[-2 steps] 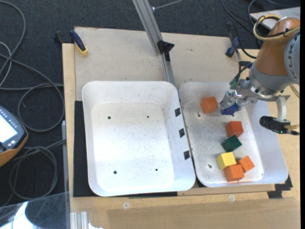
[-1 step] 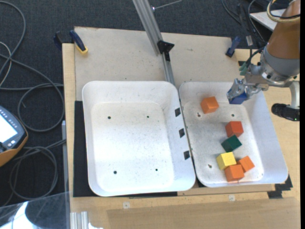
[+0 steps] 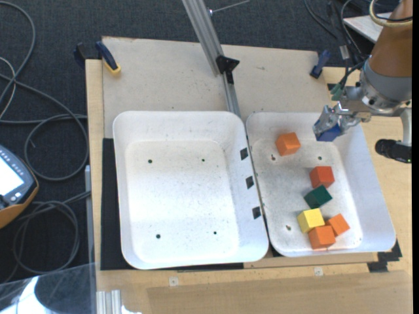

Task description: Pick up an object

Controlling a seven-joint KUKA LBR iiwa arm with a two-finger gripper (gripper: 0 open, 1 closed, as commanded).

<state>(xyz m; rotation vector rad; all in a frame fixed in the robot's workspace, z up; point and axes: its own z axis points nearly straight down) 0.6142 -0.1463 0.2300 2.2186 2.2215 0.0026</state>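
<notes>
So, going left to right: the left bin (image 3: 131,136) on the table (image 3: 163,70) has no blocks in it, just the white floor with a few dark specks, and a metal pole (image 3: 206,31) slants across the far side down to where the two bins meet. All the action's in the right bin (image 3: 370,195). There's an orange cube (image 3: 287,143) sitting by itself toward the far left part of that bin, then a cluster nearer to us: a red cube (image 3: 321,175), a dark green cube (image 3: 318,195) just beside it on the near side, a yellow cube (image 3: 311,219) near that, and two orange blocks (image 3: 330,231) touching or nearly touching at the near end. The claw (image 3: 329,124) is up at the far right corner of the right bin, and it looks like it's got a blue block (image 3: 327,133) pinched between its fingers, so I'd call it clamped on that one, though the view is small and a bit murky there. My read is the grab step is basically in hand and it's at the lift part. Next move just needs a clean straight raise without the block slipping out, since it seems to sit low in the grip. Bin wall's right beside it too, so clipping that could knock it loose.
</notes>
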